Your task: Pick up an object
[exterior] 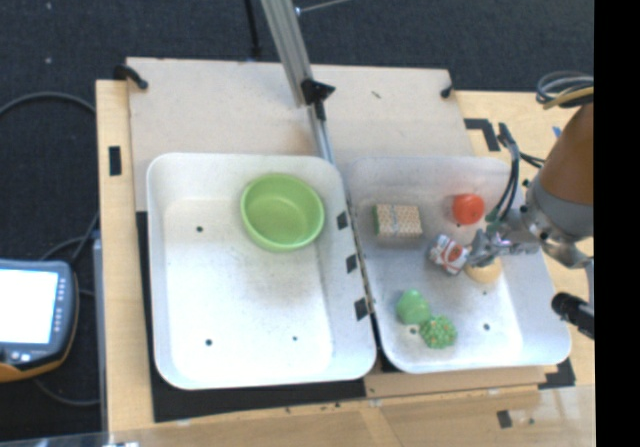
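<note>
The right bin (525,330) holds several small objects: a speckled tan block (398,220), a red ball (467,207), a crumpled silver and red wrapper (449,254), a pale yellow piece (485,272), a smooth green lump (411,307) and a bumpy green ball (437,333). My gripper (487,247) reaches in from the right and hangs low over the pale yellow piece, just right of the wrapper. The arm's orange band (572,163) is at the right edge. A green bowl (282,212) sits in the left bin (200,335).
A slanted aluminium pole (285,25) rises from the bench behind the bins. A black divider strip (352,255) runs between the two bins. A tablet-like device (35,310) lies off the bench at the far left.
</note>
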You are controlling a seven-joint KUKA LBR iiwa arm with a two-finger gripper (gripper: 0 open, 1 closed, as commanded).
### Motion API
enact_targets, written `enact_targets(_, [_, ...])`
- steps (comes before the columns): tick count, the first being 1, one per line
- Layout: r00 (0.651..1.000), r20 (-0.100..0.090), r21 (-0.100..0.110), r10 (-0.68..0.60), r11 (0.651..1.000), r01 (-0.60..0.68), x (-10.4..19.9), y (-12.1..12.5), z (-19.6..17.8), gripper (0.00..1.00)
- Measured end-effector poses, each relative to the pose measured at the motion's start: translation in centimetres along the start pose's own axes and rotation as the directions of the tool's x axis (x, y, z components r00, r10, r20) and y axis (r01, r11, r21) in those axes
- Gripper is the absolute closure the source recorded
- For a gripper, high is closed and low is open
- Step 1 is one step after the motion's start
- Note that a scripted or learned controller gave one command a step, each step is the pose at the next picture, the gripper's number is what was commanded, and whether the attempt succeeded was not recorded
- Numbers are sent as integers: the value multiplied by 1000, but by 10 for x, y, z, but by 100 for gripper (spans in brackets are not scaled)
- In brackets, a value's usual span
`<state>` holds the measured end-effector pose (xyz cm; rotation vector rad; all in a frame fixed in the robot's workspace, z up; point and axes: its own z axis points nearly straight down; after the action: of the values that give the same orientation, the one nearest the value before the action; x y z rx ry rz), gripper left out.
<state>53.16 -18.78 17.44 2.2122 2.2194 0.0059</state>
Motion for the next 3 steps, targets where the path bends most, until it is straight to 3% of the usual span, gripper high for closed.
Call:
enact_targets(1, [1000, -1, 3, -1, 1000, 1, -1, 2, -30, 100])
enact_targets(3, [1000, -5, 4, -6, 1000, 6, 113, 15, -57, 100])
